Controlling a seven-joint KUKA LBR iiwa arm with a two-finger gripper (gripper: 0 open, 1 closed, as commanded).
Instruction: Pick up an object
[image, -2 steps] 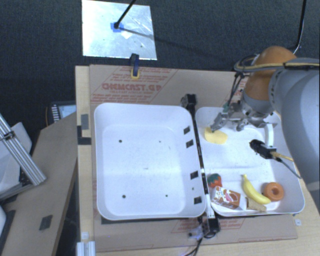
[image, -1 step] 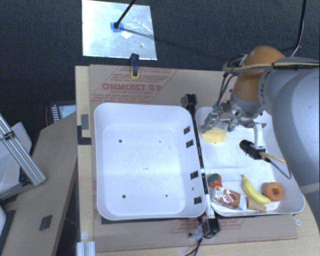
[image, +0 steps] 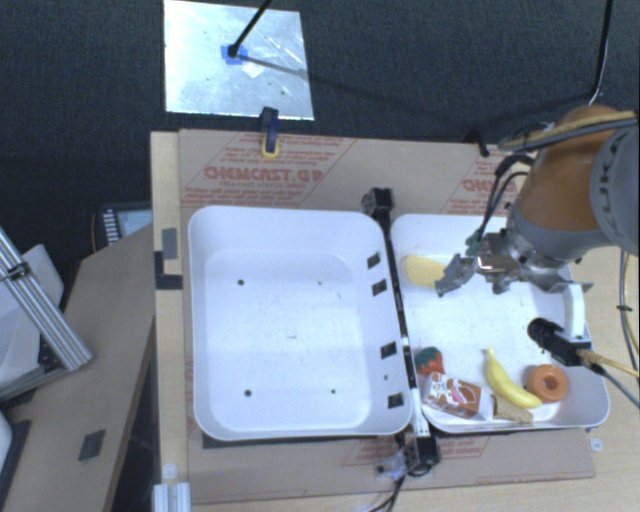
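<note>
Gripper (image: 478, 272) mine, over right white bin (image: 590, 400), fingers spread open, nothing between them. Pale yellow rounded block (image: 422, 270) just left of fingertip. Yellow plastic banana (image: 505, 380), orange ring-shaped donut toy (image: 547, 383), red-and-white printed snack packet (image: 455, 396), small red-green toy (image: 429, 360) at bin's near end. Left white bin (image: 200, 330) beside. Brown board (image: 330, 165) underneath, red print "CHEMCAST GP". Dark carpet (image: 80, 80), shiny foil sheet (image: 238, 60) beyond.

Right bin (image: 600, 405): we saw a banana (image: 504, 379) near its front edge, a doughnut (image: 547, 383) just right of it.
Left bin (image: 290, 225): lay beside it.
</note>
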